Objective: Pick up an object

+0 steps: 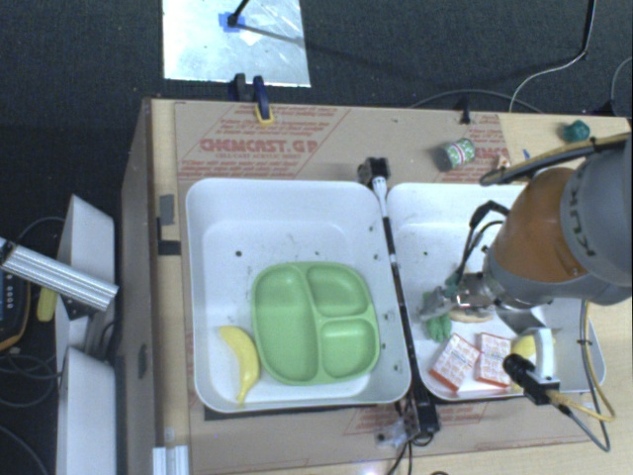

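My gripper [441, 306] is low in the right bin [425, 216], near its left wall, with the grey and orange arm [554, 236] reaching in from the right. A small green object [439, 328] lies right under and beside the gripper tip, touching or nearly touching it. A tan, flat piece [472, 314] sits just to the gripper's right. Two red-and-white packets [455, 360] [492, 357] lie toward the bin's front edge, with a yellow object [524, 344] beside them, partly behind the arm's black fitting.
The left bin [227, 216] holds a green divided plate [315, 322] and a banana [241, 360] at its front left. A small green can [458, 152] and a teal object [577, 130] lie on the cardboard behind the bins. Cables hang along the right bin's front right.
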Robot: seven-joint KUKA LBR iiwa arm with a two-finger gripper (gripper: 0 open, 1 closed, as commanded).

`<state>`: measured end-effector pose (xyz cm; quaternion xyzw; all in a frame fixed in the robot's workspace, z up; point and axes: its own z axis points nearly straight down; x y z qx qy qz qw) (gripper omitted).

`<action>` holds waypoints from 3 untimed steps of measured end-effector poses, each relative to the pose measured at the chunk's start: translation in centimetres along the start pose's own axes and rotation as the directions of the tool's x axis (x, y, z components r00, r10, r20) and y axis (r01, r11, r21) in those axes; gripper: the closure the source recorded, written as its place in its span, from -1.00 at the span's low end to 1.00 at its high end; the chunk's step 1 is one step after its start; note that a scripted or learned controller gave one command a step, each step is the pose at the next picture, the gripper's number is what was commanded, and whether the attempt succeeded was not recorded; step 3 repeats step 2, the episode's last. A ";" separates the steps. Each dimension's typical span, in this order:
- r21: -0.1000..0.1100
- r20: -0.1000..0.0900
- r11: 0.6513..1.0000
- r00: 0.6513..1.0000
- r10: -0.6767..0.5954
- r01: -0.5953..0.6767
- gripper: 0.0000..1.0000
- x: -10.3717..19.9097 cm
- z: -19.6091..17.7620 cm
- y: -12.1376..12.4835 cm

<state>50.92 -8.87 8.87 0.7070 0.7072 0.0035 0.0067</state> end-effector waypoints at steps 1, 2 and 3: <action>-0.005 0.003 1.000 1.000 0.000 0.000 1.00 -0.1 -1.1 0.2; 0.011 -0.005 1.000 1.000 -0.003 0.003 1.00 4.9 -9.6 6.5; 0.011 -0.005 1.000 1.000 -0.003 0.003 1.00 4.9 -9.6 6.5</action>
